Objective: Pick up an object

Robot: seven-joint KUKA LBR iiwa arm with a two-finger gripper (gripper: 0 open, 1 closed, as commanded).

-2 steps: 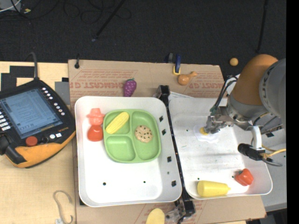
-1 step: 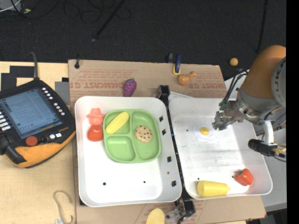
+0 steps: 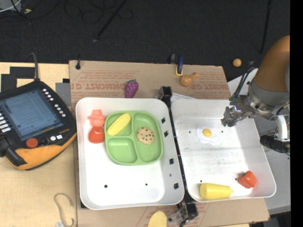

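Observation:
My gripper (image 3: pixel 228 119) hangs over the upper right part of the right bin (image 3: pixel 265 150), its dark fingers pointing down and left. A fried egg toy (image 3: pixel 207 134) lies on the bin floor just left of and below the gripper, apart from it. A yellow wedge (image 3: pixel 215 190) and a red toy (image 3: pixel 247 179) rest near the bin's front edge. Nothing shows between the fingers.
The left bin (image 3: pixel 94 183) holds a green divided plate (image 3: pixel 156 157) with a corn cob (image 3: pixel 118 123) and a cookie (image 3: pixel 145 135), plus a red figure (image 3: pixel 96 126). A purple grape toy (image 3: pixel 131 87) and an orange piece (image 3: pixel 188 79) lie on cardboard behind the bins. A teach pendant (image 3: pixel 33 122) sits at left.

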